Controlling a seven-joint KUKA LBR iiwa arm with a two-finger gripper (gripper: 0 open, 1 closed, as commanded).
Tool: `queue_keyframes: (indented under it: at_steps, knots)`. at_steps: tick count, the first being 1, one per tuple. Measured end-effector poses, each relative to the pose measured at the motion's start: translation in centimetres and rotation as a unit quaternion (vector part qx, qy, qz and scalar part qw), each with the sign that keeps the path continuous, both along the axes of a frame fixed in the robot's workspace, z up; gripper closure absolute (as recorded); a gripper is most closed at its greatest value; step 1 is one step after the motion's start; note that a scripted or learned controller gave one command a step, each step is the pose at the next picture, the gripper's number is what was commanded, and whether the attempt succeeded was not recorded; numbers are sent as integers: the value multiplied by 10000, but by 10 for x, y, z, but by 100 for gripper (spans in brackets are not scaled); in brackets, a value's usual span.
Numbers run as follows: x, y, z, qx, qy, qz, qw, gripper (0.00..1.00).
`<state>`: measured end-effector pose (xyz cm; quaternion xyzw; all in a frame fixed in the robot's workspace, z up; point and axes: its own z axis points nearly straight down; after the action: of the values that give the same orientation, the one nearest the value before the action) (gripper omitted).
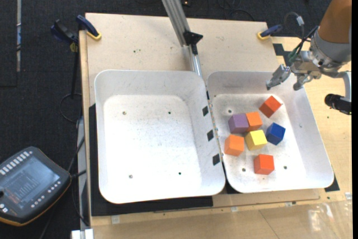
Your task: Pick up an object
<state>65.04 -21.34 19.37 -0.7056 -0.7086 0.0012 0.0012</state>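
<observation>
- Nearest the camera, off the desk's (145, 42) front left corner: a grey handheld pendant (28, 184) with a dark screen, lying on the black floor.
- On the desk, two shallow white bins side by side: left bin (112, 92), right bin (305, 173), their inner rims touching along the middle.
- In the right bin, seven small cubes, bunched near its centre.
- Closest to the desk's front edge: red cube (264, 164), alone, slightly apart from the rest.
- Just behind it: orange cube (234, 145) on the left, yellow cube (257, 139) in the middle, blue cube (276, 132) on the right; yellow touching or nearly touching both neighbours.
- Further back: purple cube (239, 123) pressed against a second orange cube (254, 120).
- Furthest toward the desk's rear edge: red-orange cube (271, 106), turned corner-on, apart from the cluster.
- Above the right bin's rear right corner: pincer (287, 79), hung from the grey arm (330, 50) reaching in from the desk's right edge, fingers spread narrowly, nothing between them.
- Red-orange cube nearest the pincer, lying in front of it and a little to its left; no contact visible.
- Remaining cubes well apart from the pincer, toward the desk's front edge.
- Along the desk's rear edge: blue-and-yellow clamps at the left corner (86, 27) and right corner (268, 32).
- From the rear edge toward the bins' junction: slanted metal rail (170, 0).
</observation>
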Motion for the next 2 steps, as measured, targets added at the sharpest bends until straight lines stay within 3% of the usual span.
queue_keyframes:
  at_steps: [2]
  knots:
    - [-6, -2, -99, 3, 7, -14, 10000, 0]
